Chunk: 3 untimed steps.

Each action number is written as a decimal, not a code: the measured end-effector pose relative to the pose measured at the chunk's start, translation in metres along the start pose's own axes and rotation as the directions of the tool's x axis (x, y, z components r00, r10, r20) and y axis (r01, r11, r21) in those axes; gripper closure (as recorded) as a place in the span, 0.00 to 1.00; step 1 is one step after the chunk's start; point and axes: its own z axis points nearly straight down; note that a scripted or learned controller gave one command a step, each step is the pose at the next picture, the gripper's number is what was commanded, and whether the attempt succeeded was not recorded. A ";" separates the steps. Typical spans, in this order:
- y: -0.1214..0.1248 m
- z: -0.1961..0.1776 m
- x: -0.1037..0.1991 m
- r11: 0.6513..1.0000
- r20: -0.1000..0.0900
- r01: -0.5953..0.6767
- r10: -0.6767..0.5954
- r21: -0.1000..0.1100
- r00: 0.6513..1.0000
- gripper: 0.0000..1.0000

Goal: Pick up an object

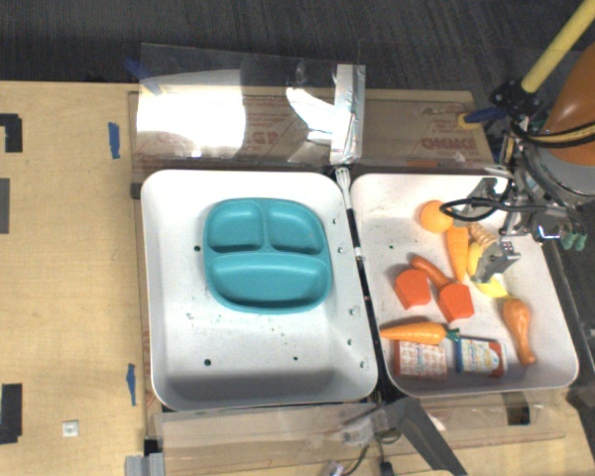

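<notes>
The right bin (550, 266) holds several toy foods. An orange ball (434, 216) lies at the back, with a long orange piece (458, 251) beside it. Two red-orange blocks (413, 288) (456, 301) sit in the middle. A carrot (415, 333) and a labelled bottle (446, 357) lie along the front, and a tan drumstick (518, 323) rests at the right. My gripper (497, 260) hangs low over the bin's right half, just right of the long orange piece and directly above a small yellow piece (490, 288). I see nothing clearly held.
The left bin (178, 345) carries a teal divided plate (267, 254). Clear plastic sheeting and tape (322, 117) stand behind the bins. The arm's grey wrist and cables (545, 196) reach over the right bin's back right corner.
</notes>
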 end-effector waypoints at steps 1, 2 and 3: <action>-0.055 0.117 -0.009 0.982 0.019 -0.186 0.186 0.002 0.982 0.00; -0.055 0.127 -0.022 0.953 0.009 -0.303 0.303 0.003 0.953 0.00; -0.052 0.127 -0.027 0.927 0.008 -0.374 0.374 0.004 0.927 0.00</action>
